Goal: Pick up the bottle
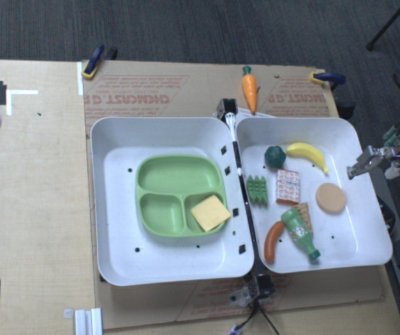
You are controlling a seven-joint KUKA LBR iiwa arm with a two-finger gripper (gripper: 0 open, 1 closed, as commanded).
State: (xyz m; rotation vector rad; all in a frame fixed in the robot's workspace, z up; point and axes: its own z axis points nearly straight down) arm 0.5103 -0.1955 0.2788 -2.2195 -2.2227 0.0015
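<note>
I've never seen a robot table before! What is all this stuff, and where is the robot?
One camera looks down from above on two white bins. The robot's gripper peeks in at the right edge, holding nothing. The right bin has toy food: a green bottle, a sausage, a banana, a round cookie, a small box and two green veggies. The left bin holds a green tray with a yellow block. A carrot lies outside. The robot should grab the bottle.
</note>
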